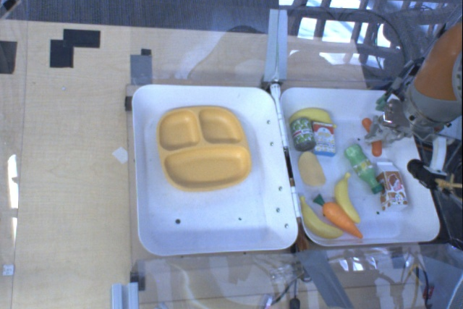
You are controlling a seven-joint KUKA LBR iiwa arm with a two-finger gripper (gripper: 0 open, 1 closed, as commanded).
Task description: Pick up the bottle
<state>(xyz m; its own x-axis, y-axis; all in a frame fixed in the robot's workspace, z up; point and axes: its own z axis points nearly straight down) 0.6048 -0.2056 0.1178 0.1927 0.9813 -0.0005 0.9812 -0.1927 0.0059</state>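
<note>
I saw the gripper [388,121] over the right bin's [427,231] far right side, couldn't tell its state, green bottle [362,166] lying nearer, just left, untouched.

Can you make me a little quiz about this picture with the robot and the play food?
1. True or false: the yellow divided tray lies in the left bin.
2. Which thing lies right beside the green bottle?
A. the carrot
B. the small carton
C. the green can
3. Fill in: the gripper is over the ___ bin.

Key:
1. True. The tray has the left bin to itself.
2. B. The carton lies just right of the bottle.
3. Right. The gripper is over the right bin, up near its back edge, above the bottle in the picture.
</note>
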